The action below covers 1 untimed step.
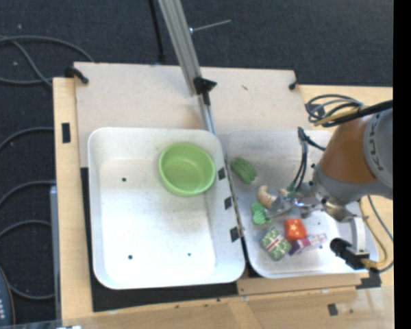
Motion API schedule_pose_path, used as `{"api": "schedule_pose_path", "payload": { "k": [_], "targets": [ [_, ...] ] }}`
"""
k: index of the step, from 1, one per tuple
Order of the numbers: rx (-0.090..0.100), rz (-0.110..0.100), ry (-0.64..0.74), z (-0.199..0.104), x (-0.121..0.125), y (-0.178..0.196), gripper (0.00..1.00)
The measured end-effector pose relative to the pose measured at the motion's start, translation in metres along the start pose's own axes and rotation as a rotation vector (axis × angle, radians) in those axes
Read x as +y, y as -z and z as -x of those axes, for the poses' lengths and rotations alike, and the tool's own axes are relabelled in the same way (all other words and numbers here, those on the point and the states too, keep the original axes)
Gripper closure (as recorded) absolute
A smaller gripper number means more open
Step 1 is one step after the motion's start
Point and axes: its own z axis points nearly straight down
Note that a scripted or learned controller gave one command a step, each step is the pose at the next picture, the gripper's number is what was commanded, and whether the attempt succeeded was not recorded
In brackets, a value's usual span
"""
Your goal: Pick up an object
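Observation:
The right bin (260,146) holds several small objects. A green oblong piece (244,170) lies near its left wall. A beige piece (266,196) sits in the middle, with a small green piece (260,216) just below it. Toward the front lie a green patterned block (275,244), a red-orange block (294,228) and a pink-purple item (312,241). My gripper (288,200) hangs low over the middle of this bin, right beside the beige piece and above the red-orange block. Nothing visibly sits in it.
The left bin (123,238) holds a light green bowl (186,168) near its back right corner. A slanted metal pole (181,36) rises behind the bins. Black cables (329,108) loop near the arm's orange band (349,157).

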Motion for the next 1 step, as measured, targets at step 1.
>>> {"api": "schedule_pose_path", "payload": {
  "k": [1],
  "targets": [
    [0.003, 0.005, -0.004, -0.0006, 0.0015, 0.0124, 1.00]
  ]
}}
